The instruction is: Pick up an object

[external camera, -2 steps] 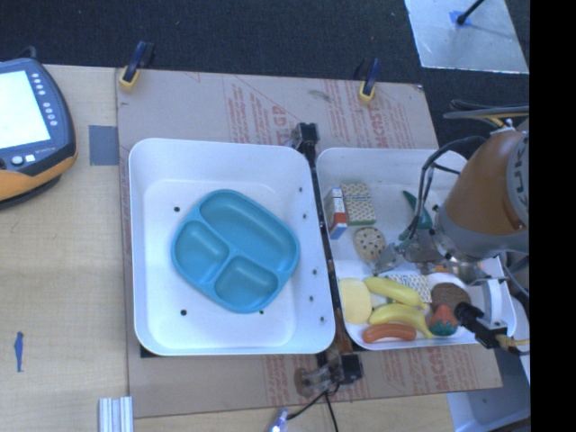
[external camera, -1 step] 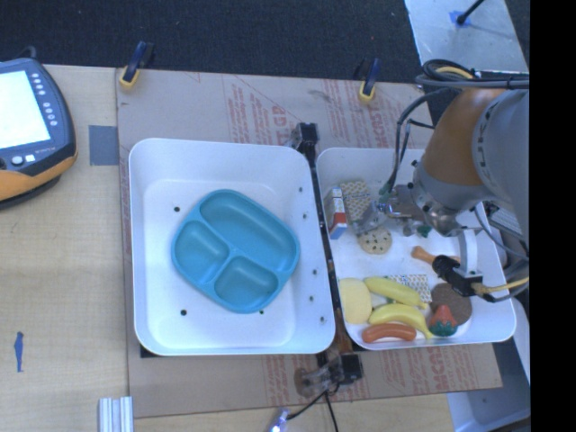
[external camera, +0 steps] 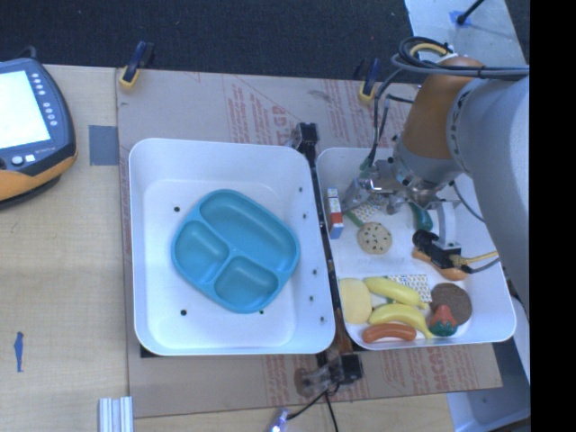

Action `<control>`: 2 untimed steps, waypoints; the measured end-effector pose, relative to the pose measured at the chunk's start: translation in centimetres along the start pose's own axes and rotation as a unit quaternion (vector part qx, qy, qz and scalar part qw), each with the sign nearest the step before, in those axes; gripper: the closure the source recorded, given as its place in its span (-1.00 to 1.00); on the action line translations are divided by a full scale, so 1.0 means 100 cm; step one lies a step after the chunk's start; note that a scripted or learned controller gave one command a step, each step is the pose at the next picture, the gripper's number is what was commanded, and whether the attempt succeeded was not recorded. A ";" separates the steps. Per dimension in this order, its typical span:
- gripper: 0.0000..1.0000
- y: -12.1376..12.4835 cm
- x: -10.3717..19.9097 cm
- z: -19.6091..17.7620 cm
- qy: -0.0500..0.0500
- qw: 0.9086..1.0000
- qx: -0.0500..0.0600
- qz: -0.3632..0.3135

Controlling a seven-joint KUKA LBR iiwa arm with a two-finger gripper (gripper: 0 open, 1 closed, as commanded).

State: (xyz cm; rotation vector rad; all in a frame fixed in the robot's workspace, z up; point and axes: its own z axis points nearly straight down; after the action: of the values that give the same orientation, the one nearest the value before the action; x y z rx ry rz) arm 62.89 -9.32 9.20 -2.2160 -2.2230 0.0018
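the gripper (external camera: pixel 385 192) is hovering at the right bin's (external camera: pixel 500 329) far edge above the cookie (external camera: pixel 373 238); nothing lifted, grip unclear.

- Arm (external camera: pixel 486 124): grey, enters from the right edge of the camera view, large rounded link filling the upper right.
- Orange band (external camera: pixel 430 106) sits above the wrist, facing the camera's left side.
- Wrist points steeply downward, close to vertical.
- Black cables (external camera: pixel 409 57) loop over the top of the orange band and run down its left side.
- End effector (external camera: pixel 389 192): metallic, low under the wrist; finger state too cluttered to read.
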 end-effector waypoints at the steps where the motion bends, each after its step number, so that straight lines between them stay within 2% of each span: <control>1: -1.00 0.028 0.001 0.000 0.000 1.000 0.000 -0.001; 2: -1.00 -0.045 -0.057 0.001 -0.001 1.000 0.001 0.000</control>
State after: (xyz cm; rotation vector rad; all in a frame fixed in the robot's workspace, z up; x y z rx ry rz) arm 58.36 -15.02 9.15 -2.2166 -2.2220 0.0051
